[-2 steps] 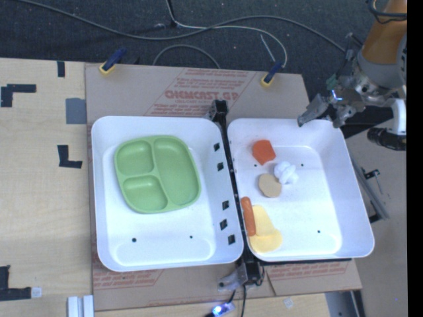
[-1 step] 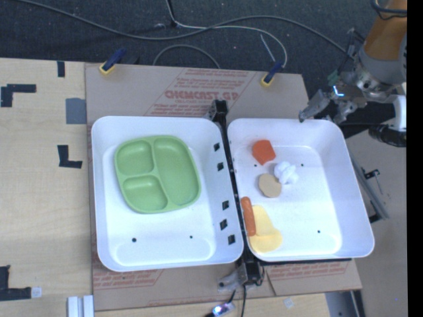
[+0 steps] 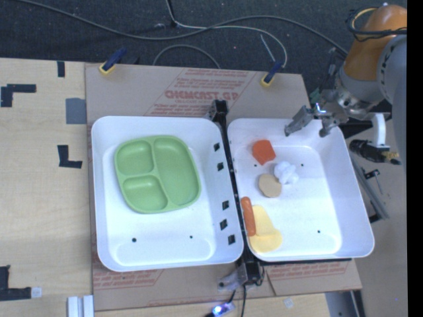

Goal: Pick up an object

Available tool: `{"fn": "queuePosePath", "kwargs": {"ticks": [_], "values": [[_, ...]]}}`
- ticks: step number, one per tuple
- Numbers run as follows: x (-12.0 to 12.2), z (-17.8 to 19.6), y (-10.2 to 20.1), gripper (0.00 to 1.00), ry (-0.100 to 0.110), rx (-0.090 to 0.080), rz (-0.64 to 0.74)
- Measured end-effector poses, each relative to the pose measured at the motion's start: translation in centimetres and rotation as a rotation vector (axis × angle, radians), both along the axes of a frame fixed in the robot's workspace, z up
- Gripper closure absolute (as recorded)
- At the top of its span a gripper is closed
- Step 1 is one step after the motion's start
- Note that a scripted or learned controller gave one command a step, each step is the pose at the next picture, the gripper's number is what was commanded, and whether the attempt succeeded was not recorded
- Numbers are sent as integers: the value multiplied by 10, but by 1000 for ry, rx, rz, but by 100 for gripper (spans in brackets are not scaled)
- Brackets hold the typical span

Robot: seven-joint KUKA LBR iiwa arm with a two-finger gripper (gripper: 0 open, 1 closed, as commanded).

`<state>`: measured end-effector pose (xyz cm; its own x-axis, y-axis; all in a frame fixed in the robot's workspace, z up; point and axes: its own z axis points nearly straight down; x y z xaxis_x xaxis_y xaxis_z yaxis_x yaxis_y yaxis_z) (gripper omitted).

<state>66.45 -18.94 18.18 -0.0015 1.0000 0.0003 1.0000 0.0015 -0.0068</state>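
Note:
The right bin (image 3: 330, 203) holds an orange block (image 3: 263, 151), a white crumpled piece (image 3: 286, 172), a tan round piece (image 3: 269, 185), a yellow piece (image 3: 264, 232) and an orange-red stick (image 3: 248, 214) along its left wall. My gripper (image 3: 309, 125) hangs over the bin's far right corner, above and to the right of the orange block. Its two dark fingers are spread apart, open, with nothing between them.
The left bin (image 3: 112, 243) holds a green divided plate (image 3: 157, 174). Black clips run along the seam between the bins. Yellow-and-blue clamps (image 3: 113, 61) pin the cardboard sheet at the back. Cables trail across the dark floor behind.

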Motion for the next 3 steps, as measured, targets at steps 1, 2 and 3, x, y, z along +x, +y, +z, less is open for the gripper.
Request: {"fn": "queuePosePath", "kwargs": {"ticks": [1,2,3], "values": [[-3,-54,-10,0,-2,-1,-1],[-3,-99,-9,0,-7,-3,1],[-1,-85,-9,100,-10,-5,2]]}}
